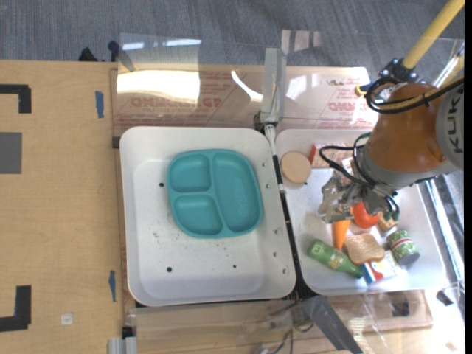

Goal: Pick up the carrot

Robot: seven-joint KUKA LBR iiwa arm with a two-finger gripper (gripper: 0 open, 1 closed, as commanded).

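The carrot [340,232] is a short orange piece in the right bin [313,220], lying near the middle among other toy foods. My gripper [341,205] hangs just above the carrot's upper end, under the orange wrist band. Its metal tip overlaps the carrot's top, so I cannot make out whether it touches the carrot. The gripper body hides that end of the carrot.
Crowded around the carrot are a red-orange piece [363,216], a bread slice [364,249], a green bottle [330,257], a green can [403,246] and a red-white pack [376,271]. A tan disc [296,167] lies at the bin's back left. The left bin [147,257] holds a teal divided plate [214,192].
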